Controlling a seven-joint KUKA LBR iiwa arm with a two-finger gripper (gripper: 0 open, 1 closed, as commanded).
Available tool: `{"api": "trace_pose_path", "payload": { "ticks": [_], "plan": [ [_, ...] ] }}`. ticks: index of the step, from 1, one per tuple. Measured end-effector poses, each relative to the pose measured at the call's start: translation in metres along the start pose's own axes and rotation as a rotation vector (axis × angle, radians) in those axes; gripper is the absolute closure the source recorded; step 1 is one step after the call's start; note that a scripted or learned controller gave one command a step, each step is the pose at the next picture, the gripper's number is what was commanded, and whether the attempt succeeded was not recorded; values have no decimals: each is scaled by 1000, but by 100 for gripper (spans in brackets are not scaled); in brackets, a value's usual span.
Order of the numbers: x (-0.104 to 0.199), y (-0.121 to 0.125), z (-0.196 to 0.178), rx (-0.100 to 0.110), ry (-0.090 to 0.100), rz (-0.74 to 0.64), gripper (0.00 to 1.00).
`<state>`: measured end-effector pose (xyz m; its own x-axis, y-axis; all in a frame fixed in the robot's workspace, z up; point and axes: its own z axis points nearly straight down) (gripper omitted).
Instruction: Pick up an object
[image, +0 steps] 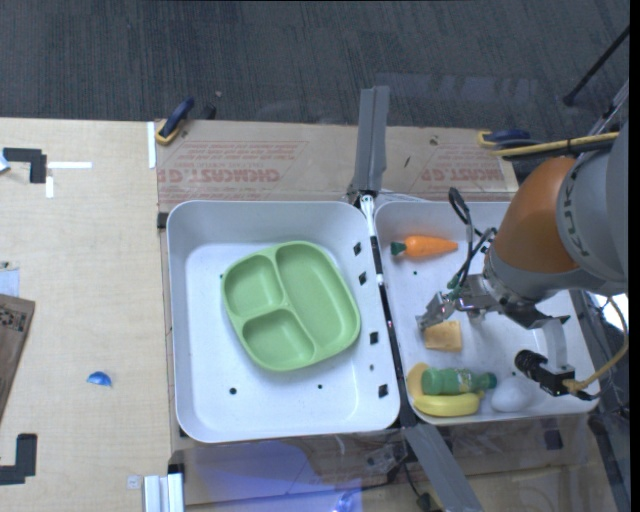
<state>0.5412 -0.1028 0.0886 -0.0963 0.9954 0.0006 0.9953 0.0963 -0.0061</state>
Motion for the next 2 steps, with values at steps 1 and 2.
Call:
{"api": "trace_pose_path", "payload": {
  "ticks": [1,2],
  "plan": [
    [-1,0,-7,4,0,0,100],
    [-1,0,-7,4,0,0,0]
  ]
}}
